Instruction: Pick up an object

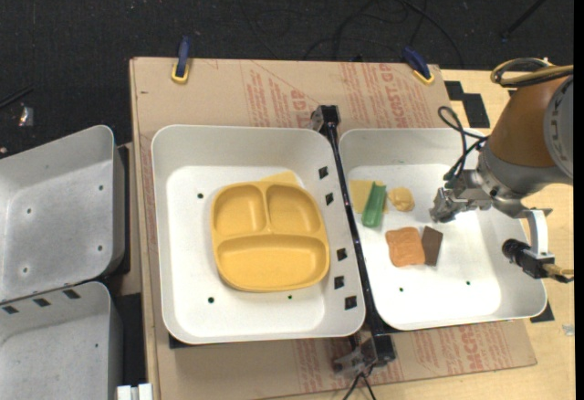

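The right bin (474, 293) holds several small objects: a green block (374, 205) lying on a pale yellow piece (361, 194), a small yellow lump (401, 200), an orange slab (405, 247) and a dark brown block (432, 245). My gripper (444, 206) hangs low over the right bin, just right of the yellow lump and just above the brown block. Nothing shows between its fingers.
The left bin (182, 234) holds a yellow three-compartment tray (271, 236). A black divider (339, 197) runs between the bins. The arm's orange band (525, 129) and grey body come in from the right. Grey metal lids (55, 206) lie to the left of the bench.
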{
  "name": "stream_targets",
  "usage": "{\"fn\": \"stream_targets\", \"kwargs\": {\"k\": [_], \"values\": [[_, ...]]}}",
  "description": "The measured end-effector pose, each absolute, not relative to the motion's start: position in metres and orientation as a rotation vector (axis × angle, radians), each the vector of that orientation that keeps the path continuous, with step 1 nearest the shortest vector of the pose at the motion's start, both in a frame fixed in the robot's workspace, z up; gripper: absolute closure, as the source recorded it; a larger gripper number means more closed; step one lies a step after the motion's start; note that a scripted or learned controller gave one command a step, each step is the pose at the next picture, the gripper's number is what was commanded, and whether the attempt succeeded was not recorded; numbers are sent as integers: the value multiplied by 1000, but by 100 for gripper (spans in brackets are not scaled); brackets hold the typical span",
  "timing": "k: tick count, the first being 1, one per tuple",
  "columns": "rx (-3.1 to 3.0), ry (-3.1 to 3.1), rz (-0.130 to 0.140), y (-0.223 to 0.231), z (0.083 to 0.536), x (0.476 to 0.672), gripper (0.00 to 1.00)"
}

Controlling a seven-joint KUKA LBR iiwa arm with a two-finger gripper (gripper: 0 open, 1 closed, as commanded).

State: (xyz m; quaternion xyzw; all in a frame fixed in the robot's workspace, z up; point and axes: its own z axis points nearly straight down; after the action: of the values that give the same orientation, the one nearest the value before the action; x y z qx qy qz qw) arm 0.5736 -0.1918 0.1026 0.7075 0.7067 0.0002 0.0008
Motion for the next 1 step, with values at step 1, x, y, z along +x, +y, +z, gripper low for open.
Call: {"fn": "stream_targets", "kwargs": {"k": [1], "values": [[2215, 2220, 4, -192, 166, 575, 100]]}}
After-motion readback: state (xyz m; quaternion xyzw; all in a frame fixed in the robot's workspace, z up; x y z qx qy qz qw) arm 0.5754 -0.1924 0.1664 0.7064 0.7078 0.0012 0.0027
